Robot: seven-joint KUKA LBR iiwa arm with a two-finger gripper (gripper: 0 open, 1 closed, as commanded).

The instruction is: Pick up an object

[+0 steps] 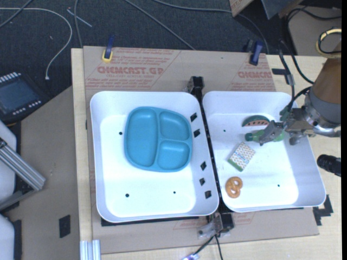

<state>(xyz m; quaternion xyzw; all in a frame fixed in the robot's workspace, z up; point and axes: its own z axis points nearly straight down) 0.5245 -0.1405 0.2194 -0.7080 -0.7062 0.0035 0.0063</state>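
The left shallow white bin (108, 161) holds a blue three-compartment plastic plate (158, 138). The right white bin (303, 191) holds a watermelon-slice toy (256, 122), a small green-patterned packet (241, 156) and a brown pretzel (233, 187) — the gripper (265, 135) sits low at centre right; whether its fingers are clenched, I cannot tell.

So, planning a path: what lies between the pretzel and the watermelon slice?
In the camera view, the patterned packet lies between the pretzel and the watermelon slice, in the right bin.
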